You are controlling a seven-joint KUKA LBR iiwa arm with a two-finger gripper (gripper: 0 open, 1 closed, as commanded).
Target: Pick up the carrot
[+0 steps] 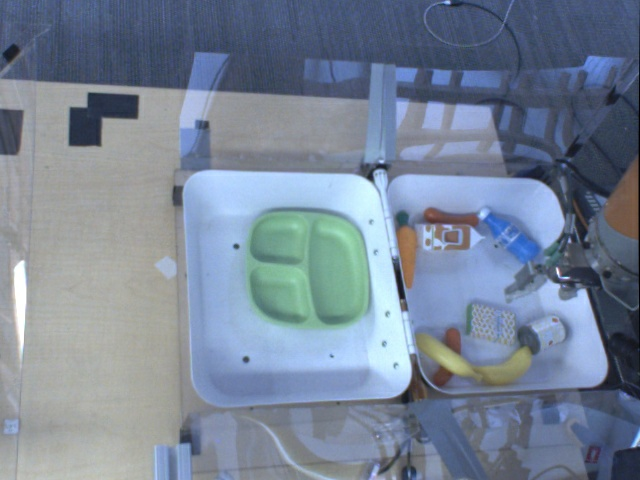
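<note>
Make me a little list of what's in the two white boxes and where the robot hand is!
left bin: holds a green divided plate
right bin: holds the things below
carrot: orange, lying along the bin's left wall
banana: yellow, near the front edge
blue bottle: toward the back, lying tilted
small carton: beside the carrot
patterned packet: just above the banana
gripper: over the right side of the right bin, well away from the carrot, holding nothing

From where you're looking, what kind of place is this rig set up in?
Probably a robotics lab or test cell: a wooden bench bearing two white bins, toy-like items such as a carrot and banana, and a loose cable on carpet.
</note>
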